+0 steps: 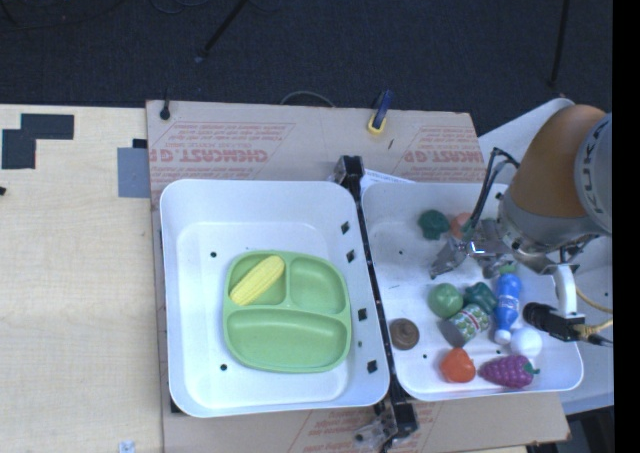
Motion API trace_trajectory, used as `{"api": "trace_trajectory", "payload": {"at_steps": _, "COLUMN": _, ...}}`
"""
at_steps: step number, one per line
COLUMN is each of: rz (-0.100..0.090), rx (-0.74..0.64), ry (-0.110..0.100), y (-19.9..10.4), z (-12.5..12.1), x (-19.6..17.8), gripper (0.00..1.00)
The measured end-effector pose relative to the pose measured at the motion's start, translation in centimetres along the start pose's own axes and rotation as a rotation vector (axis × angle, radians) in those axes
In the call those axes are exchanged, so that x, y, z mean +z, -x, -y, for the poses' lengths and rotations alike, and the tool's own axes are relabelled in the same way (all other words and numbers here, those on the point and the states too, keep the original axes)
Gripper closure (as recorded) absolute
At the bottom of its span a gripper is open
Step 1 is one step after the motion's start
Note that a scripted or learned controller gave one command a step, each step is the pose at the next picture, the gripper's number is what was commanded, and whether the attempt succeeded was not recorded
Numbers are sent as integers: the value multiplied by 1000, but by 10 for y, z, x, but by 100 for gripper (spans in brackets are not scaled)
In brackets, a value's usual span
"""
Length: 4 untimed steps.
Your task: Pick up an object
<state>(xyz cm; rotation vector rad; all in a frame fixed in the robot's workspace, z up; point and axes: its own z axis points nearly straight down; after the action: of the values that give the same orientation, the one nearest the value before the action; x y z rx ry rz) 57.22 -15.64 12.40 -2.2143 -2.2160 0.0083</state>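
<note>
Table: wooden, bearing two white bins (180,241).
Jaws (470,253): low in the right bin; width cannot be told.
Green ball (446,299): just below the jaws, among crowded toys.
Handling: probably light, hard, smooth; grip across its middle.
Left bin: green tray (290,326) with corn (257,279), far left of the jaws.

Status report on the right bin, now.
Tool low over right white bin, grip unclear. Round green toy just below it, unheld. Blue bottle, small can crowd close.
</note>
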Motion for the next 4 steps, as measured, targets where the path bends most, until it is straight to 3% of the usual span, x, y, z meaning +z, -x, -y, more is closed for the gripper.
{"api": "trace_trajectory", "payload": {"at_steps": 1, "rz": 1, "rx": 0, "ry": 4, "y": -2, "z": 0, "x": 40, "gripper": 0}}
{"api": "trace_trajectory", "payload": {"at_steps": 2, "rz": 0, "rx": 4, "ry": 5, "y": -1, "z": -1, "x": 28, "gripper": 100}}
{"api": "trace_trajectory", "payload": {"at_steps": 4, "rz": 2, "rx": 1, "ry": 10, "y": 4, "z": -13, "x": -59, "gripper": 100}}
